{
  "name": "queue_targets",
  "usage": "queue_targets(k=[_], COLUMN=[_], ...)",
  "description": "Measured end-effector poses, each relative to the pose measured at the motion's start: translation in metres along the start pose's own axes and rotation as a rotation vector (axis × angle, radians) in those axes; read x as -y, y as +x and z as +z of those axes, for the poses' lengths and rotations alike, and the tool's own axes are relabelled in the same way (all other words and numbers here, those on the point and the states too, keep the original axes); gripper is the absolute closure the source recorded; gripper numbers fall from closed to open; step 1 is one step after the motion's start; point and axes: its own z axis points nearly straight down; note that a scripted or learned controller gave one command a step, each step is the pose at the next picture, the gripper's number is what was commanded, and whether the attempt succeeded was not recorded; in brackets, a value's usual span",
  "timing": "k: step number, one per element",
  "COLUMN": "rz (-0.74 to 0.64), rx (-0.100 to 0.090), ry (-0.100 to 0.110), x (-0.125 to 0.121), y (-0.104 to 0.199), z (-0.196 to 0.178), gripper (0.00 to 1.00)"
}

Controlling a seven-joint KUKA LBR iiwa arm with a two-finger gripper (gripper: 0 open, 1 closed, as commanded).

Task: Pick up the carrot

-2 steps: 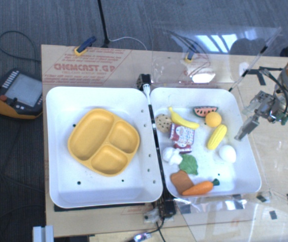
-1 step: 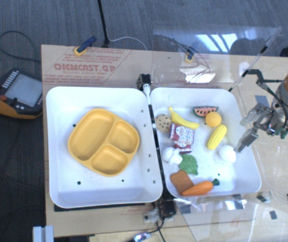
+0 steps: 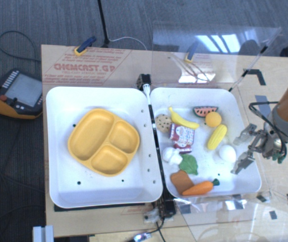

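Observation:
The carrot (image 3: 199,188), orange with a small green top, lies on its side near the front edge of the right bin (image 3: 234,102), next to a brown bread slice (image 3: 180,179). My gripper (image 3: 244,149) hovers over the bin's right rim, right of and slightly behind the carrot. Its fingers (image 3: 241,164) stand open with nothing between them. A white egg (image 3: 227,154) lies just left of the gripper.
Also in the right bin: a banana (image 3: 182,119), watermelon slice (image 3: 205,111), orange (image 3: 213,119), corn cob (image 3: 216,136), cookie (image 3: 163,121), red-and-white packet (image 3: 182,136), green broccoli (image 3: 188,164) and a white piece (image 3: 172,156). The left bin (image 3: 63,185) holds a yellow divided plate (image 3: 103,141).

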Motion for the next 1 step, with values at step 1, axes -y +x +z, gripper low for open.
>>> queue_targets(k=[1], rz=[-0.085], rx=[0.013], ry=[-0.001], x=[-0.0277], y=[-0.064], z=[0.066], gripper=[0.0])
